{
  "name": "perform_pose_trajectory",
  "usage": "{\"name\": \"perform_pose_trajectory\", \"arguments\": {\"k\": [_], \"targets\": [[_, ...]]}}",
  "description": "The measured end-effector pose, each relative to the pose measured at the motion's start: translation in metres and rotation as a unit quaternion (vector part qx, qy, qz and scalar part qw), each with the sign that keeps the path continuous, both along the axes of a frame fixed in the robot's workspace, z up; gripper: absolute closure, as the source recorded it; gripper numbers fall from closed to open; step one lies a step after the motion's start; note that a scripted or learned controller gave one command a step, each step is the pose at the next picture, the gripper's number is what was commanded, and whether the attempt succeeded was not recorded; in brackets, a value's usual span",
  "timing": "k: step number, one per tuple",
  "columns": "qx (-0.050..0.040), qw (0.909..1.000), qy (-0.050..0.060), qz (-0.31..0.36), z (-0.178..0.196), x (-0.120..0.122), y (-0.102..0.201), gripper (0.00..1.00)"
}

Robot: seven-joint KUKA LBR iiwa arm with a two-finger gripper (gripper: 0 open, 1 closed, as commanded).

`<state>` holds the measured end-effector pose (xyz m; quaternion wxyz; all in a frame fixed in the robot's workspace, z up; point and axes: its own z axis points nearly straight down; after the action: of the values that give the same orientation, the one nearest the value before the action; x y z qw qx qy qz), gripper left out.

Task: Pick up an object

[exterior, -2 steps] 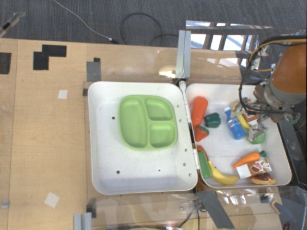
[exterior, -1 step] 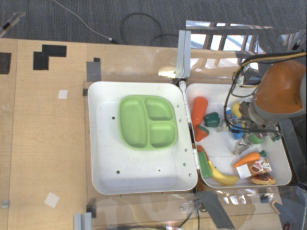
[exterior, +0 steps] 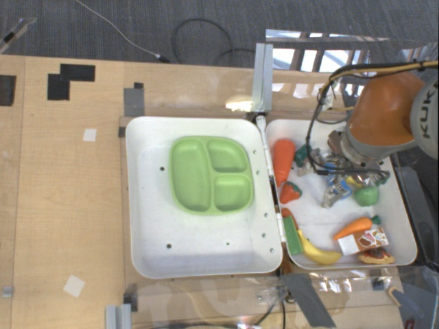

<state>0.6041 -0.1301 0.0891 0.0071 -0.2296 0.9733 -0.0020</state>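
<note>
My gripper [exterior: 336, 195] hangs low over the middle of the right bin [exterior: 406, 218], below the orange wrist band. Its tip is just left of a round green fruit [exterior: 368, 195], and something blue and yellow [exterior: 346, 180] lies under the wrist. A large orange carrot [exterior: 283, 157] lies along the bin's left wall. Below the carrot sits a red strawberry [exterior: 291, 192]. Nothing is visibly held.
The front of the right bin holds a green vegetable [exterior: 292, 235], a banana [exterior: 317, 251], a small carrot [exterior: 357, 226], a printed carton [exterior: 368, 241] and a pastry [exterior: 376, 256]. A green divided plate [exterior: 210, 175] lies in the left bin [exterior: 158, 252]. A dark green item [exterior: 303, 155] lies by the carrot.
</note>
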Motion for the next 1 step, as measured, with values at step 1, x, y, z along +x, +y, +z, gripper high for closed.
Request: {"name": "perform_pose_trajectory", "arguments": {"k": [1], "targets": [[-0.0024, 1.0000, 0.002, -0.003, 0.0328, -0.0485, -0.0790, 0.00]]}}
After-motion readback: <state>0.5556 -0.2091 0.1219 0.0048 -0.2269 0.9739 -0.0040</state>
